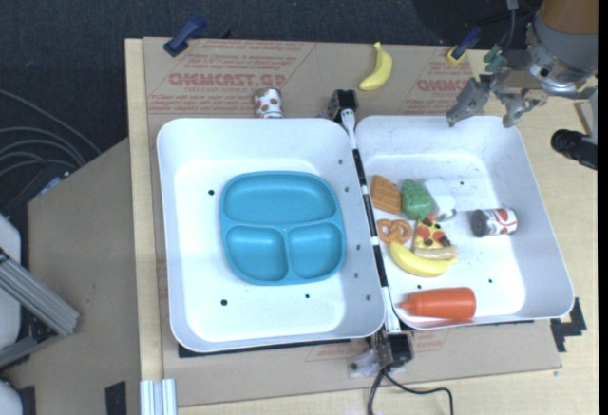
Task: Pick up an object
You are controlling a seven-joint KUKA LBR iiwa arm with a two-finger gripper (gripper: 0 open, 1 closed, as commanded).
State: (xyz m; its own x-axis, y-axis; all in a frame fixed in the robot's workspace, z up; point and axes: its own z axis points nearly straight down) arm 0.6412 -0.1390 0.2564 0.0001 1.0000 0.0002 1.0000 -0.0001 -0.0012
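While open fingers (494,106) hover, the banana (421,257) lies well apart.

Two white bins (180,214) observed; one blue divided plate (281,225) in the left. Two toy bananas (421,259), one on the bench. One orange bottle (439,304), one pretzel (391,232), one small can (494,222).

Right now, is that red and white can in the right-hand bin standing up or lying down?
Lying down. The can rests on its side on the right bin's floor, its dark end facing the toy food beside it.
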